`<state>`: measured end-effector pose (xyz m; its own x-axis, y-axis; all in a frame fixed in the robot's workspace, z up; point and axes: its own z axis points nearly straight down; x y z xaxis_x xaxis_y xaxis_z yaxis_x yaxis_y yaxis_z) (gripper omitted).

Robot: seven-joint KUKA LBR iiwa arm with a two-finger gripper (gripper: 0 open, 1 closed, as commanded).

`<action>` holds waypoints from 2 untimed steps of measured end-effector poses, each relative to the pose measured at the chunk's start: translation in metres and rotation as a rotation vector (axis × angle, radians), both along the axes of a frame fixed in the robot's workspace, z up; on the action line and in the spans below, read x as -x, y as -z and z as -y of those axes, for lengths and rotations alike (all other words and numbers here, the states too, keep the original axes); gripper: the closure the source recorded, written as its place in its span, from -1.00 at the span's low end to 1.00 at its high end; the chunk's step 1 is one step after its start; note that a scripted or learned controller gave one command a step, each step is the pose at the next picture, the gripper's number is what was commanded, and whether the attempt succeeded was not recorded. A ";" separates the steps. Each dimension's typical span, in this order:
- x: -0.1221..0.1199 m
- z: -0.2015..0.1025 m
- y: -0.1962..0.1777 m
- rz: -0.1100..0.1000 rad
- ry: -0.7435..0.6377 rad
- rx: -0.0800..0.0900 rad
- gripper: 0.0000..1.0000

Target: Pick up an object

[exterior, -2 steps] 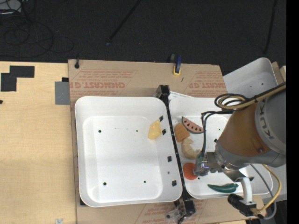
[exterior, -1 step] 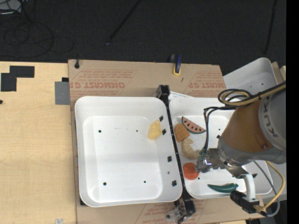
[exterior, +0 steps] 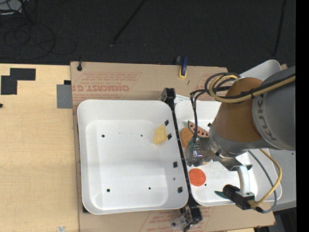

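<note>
I see an orange disc (exterior: 197,177) lying in the right bin (exterior: 212,197), near the divider. A brownish piece (exterior: 192,128) sits farther up, partly behind the arm (exterior: 251,115). The gripper (exterior: 200,151) hangs between them; I cannot tell its state. The left bin (exterior: 96,129) holds a yellow lump (exterior: 160,135) by its right wall.

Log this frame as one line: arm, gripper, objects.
arm: over right white bin | gripper: low in bin, grasp unclear | round orange disc: right bin, loose | yellow wedge-shaped piece: left white bin
</note>
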<state>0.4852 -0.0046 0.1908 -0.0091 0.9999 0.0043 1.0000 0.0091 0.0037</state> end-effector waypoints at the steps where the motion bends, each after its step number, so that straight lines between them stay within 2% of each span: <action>1: 0.009 -0.054 -0.047 -0.004 0.002 0.001 1.00; 2: 0.012 -0.036 0.007 -0.013 0.011 0.006 1.00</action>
<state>0.4737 0.0319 0.1842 0.0019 1.0000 -0.0012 1.0000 -0.0019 -0.0098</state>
